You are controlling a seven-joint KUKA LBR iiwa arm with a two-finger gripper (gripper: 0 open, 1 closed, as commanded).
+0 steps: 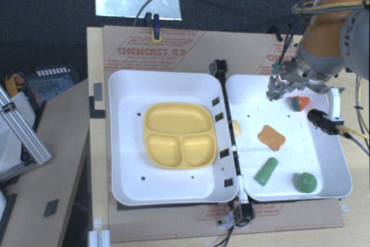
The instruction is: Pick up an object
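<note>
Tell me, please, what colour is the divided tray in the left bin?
Pale yellow tray, seen in the camera view.

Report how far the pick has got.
Done: the gripper is over the right bin, near its far edge. In hand: nothing visibly held. Left: the whole pick. The red and green piece, orange piece, green cylinder and green ball all lie on the bin floor.

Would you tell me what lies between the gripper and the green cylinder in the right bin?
In the camera view, the orange piece lies between the gripper and the green cylinder.
</note>
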